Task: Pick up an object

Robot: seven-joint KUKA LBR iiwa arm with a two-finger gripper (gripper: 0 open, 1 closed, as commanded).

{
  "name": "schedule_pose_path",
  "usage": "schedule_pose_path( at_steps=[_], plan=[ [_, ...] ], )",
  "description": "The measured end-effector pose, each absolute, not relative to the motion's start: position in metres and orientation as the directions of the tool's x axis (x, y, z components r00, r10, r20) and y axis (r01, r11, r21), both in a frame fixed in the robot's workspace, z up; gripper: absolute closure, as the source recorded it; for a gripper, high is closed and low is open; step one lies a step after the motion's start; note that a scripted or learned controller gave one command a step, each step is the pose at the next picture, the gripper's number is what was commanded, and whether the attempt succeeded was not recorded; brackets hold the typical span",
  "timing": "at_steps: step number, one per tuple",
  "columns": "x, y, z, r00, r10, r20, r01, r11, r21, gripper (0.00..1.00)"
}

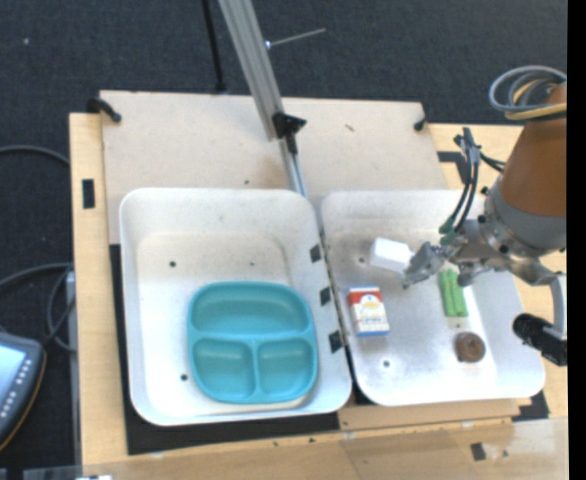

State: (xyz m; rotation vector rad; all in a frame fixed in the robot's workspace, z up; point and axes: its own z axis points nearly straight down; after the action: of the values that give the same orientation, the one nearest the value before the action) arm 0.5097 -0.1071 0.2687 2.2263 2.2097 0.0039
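Right bin (413, 393): four loose items. White block (389, 253) toward the far edge; small carton (369, 311) with red top near the left wall; green bar (454, 294) toward the right edge; brown round piece (469, 347) near the front right corner. Left bin (138, 258): teal divided tray (253, 340), toward the front edge. Gripper (435, 258) poised low between white block and green bar, holding nothing visible; jaw spread impossible to tell at this angle. Risks, as judged: closing on bare bin floor in the gap between the two; nudging the block toward the wall; clipping the bar end-on and skidding it away; slipping off the block's smooth faces.
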Motion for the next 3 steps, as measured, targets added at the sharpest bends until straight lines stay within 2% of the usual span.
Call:
schedule_pose_path(
  at_steps=[1,3],
  plan=[
    [0.511,-0.108,0.28,0.008,1.0,-0.003,1.0,-0.008,0.01,1.0],
    [0.513,-0.11,0.301,0.004,1.0,-0.006,1.0,-0.004,0.018,1.0]
  ],
)
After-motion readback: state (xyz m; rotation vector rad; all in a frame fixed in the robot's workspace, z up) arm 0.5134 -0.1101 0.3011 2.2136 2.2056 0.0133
